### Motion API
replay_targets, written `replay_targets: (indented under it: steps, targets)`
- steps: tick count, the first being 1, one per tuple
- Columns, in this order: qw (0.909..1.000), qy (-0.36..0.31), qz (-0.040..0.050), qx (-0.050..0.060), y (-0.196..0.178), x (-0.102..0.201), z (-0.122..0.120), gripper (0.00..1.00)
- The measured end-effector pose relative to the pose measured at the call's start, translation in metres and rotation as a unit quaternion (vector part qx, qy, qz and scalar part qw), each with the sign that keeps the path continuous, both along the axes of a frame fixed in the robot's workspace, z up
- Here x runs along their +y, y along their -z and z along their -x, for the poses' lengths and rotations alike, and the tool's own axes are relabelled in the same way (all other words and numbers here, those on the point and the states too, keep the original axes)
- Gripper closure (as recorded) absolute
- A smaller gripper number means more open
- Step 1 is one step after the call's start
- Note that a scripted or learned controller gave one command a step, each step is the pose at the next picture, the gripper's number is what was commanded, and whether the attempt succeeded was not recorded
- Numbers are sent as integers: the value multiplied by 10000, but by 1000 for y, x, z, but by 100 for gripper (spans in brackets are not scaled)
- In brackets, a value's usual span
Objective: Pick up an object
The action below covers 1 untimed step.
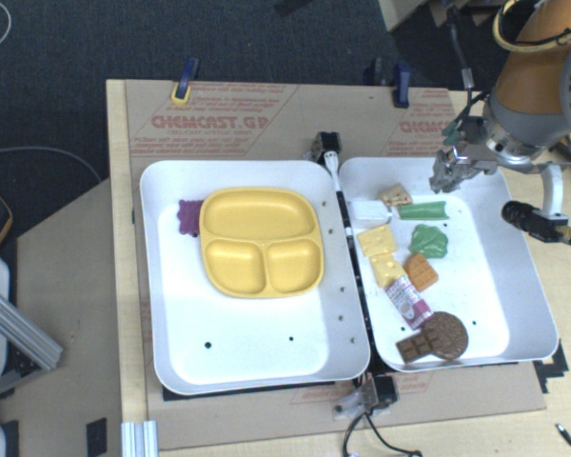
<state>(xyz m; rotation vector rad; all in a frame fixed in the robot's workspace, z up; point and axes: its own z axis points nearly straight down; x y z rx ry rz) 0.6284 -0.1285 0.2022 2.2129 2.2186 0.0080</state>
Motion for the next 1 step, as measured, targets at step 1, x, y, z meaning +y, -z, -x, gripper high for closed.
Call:
replay_targets:
  steps: [1]
  targets:
    - [10000,6,-3,18,-25,0,-1,100]
